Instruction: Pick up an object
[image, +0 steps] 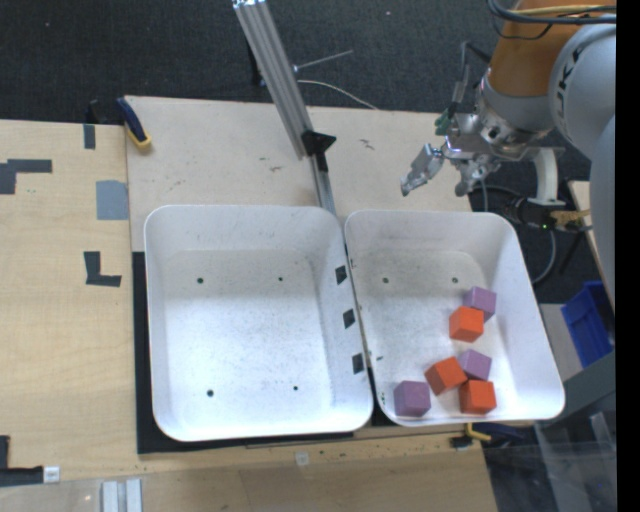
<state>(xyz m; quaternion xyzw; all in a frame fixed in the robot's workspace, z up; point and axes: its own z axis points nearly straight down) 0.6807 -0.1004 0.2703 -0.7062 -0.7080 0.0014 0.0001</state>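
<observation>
Your two-finger metal claw (445, 178) hangs in the upper right of the frame, beyond the far rim of the right white plastic bin (520, 262), its fingers spread apart and holding nothing. Work from the near edge outward. Closest to you, at the lower right of that bin, sit a purple foam cube (411, 398) near the front wall, an orange foam cube (477, 397) beside it to the right, then another orange cube (445, 375) and a second purple cube (475, 363) touching or nearly so. Further up lie a third orange cube (466, 324) and a small purple cube (481, 300), pressed together.

You'd do best, I judge, to pick the front purple cube: it stands slightly apart from the cluster, so the fingers can straddle it without nudging neighbours. Bring the claw down square to its faces and mind the front wall.

The left white plastic bin (160, 330) fills the frame's centre left. Beyond both bins, a slanted aluminium rail (285, 85) crosses the upper middle, left of your likely path. A blue-and-yellow clamp (133, 122) rests at upper left
</observation>
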